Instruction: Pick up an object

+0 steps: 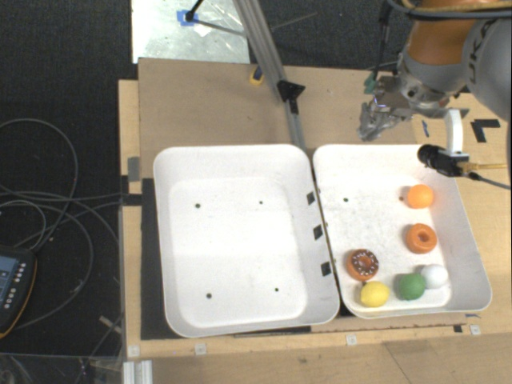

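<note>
My hand (374, 125) hung at the upper right of the frame, just above the right bin's (376, 160) far rim; I could not tell how it was set. The nearest thing, an orange ball (419, 196), lay below and right of it.

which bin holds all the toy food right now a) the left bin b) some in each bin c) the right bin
c, the orange ball, ring, donut, yellow ball, green ball and white ball all lie in the right bin.
</note>
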`<state>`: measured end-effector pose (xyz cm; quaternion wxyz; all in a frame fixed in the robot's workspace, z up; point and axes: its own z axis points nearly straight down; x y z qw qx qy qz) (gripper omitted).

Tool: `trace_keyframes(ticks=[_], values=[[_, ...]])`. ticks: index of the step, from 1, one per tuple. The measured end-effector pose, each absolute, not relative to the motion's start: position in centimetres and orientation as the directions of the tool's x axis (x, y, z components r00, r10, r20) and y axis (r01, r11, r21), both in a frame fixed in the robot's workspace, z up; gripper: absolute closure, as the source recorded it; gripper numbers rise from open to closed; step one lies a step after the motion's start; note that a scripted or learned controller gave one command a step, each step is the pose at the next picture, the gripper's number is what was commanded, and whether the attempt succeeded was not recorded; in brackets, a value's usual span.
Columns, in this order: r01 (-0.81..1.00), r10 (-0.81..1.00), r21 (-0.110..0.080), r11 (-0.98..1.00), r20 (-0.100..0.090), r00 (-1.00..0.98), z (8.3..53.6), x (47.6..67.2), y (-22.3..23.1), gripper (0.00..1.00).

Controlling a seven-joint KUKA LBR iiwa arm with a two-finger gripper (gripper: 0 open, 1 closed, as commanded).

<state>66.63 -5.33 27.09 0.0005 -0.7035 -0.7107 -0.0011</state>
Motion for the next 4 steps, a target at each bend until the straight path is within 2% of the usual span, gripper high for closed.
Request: trace_keyframes(ticks=[1,2,3,4], values=[[1.000,1.000,0.000,0.011,0.003,-0.011,25.0,65.5,0.4,1.00],[1.000,1.000,0.001,0.010,0.002,-0.010,25.0,64.7,5.4,1.00],[1.000,1.000,-0.001,0.009,0.002,-0.009,23.4,62.9,9.8,1.00],[1.000,1.000,0.001,0.003,0.000,-0.003,22.4,63.7,9.3,1.00]])
